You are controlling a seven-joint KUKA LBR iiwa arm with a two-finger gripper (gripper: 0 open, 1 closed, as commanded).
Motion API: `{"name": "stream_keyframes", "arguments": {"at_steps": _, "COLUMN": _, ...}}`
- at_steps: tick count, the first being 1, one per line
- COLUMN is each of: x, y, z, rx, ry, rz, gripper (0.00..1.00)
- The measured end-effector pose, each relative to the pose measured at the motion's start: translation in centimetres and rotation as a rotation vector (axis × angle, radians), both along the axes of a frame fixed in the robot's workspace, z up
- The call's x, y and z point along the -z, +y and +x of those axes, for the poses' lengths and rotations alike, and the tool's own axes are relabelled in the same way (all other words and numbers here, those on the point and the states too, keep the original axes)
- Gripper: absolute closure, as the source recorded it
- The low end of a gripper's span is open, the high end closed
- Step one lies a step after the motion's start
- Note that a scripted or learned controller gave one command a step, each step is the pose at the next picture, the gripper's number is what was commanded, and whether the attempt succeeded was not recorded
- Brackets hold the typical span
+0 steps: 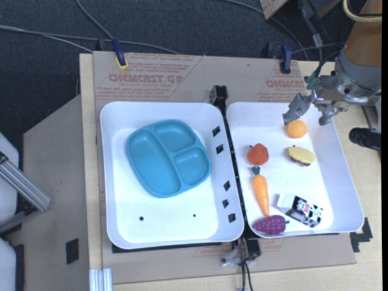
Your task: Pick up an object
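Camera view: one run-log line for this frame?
end effector: open, over right bin far end, holding nothing | nearest: orange, just below | left bin: blue divided plate

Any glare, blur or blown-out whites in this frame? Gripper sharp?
Camera view: even, diffuse lighting with soft, short shadows; the white bins read bright but hold their edges, with no hard glare. The blue plate, carrot and orange ball are sharp. The gripper looks slightly soft, its fingers hard to resolve. Mild wide-angle slant.
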State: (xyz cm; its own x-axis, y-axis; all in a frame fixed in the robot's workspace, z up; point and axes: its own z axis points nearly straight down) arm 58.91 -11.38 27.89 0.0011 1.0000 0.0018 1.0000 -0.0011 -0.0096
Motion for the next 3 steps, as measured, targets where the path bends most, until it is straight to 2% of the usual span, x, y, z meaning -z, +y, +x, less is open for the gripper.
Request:
{"name": "stream_keyframes", "arguments": {"at_steps": 1, "x": -0.4, "y": 0.0, "z": 0.1, "rx": -0.002, "ry": -0.008, "rz": -0.001, "gripper": 0.00}}
{"name": "stream_keyframes", "arguments": {"at_steps": 2, "x": 5.5, "y": 0.4, "z": -0.7, "rx": -0.001, "ry": -0.001, "rz": 0.001, "gripper": 0.00}}
{"name": "stream_keyframes", "arguments": {"at_steps": 3, "x": 11.6, "y": 1.2, "z": -0.5, "rx": -0.002, "ry": 0.000, "rz": 0.001, "gripper": 0.00}}
